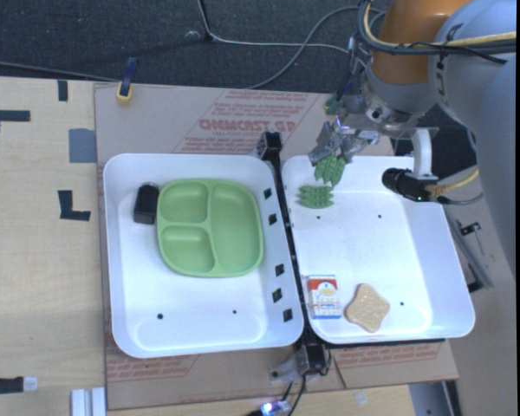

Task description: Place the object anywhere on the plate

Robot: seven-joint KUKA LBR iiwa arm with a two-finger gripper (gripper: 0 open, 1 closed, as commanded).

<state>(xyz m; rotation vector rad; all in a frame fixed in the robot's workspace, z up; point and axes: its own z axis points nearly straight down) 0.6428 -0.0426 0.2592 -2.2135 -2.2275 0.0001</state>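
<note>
Green leafy toy (316, 197) is lying at the upper left of the right bin (416, 258), just under the gripper (331, 159). Nearer, a small carton (322, 297) and biscuit-shaped piece (367, 308) are resting. Whether the claw is clenched, I cannot tell; a shallow pinch risks dropping it short of the green plate (211, 228).

Gripper (331, 156) hanging over the right bin (416, 232), gripping a green toy (330, 170), green plate (210, 227) sitting in the left bin (130, 302), cracker (367, 308) lying near the front.
</note>
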